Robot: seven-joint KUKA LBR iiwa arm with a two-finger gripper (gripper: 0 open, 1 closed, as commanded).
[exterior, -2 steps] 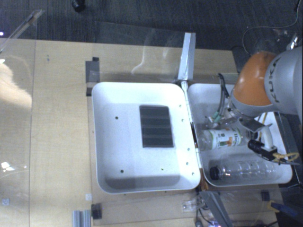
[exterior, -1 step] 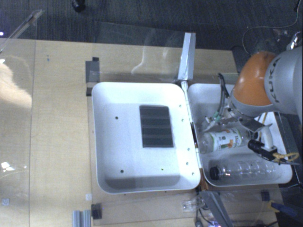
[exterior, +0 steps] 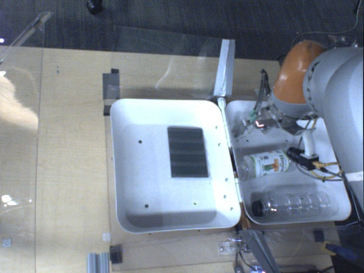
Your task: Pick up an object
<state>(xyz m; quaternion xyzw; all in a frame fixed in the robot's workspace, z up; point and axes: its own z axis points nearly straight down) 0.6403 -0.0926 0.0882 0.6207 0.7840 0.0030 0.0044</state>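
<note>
- A small bottle [exterior: 265,165] with a green and white label lies on its side in the right bin [exterior: 341,212], near the bin's left wall. Its long side runs left to right.
- A clear bottle [exterior: 291,205] lies along the bin's front edge, dark cap pointing left.
- The gripper [exterior: 257,121] sits low at the bin's back left corner, apart from both bottles.
- A dark mat [exterior: 187,151] lies in the left bin [exterior: 128,152].
</note>
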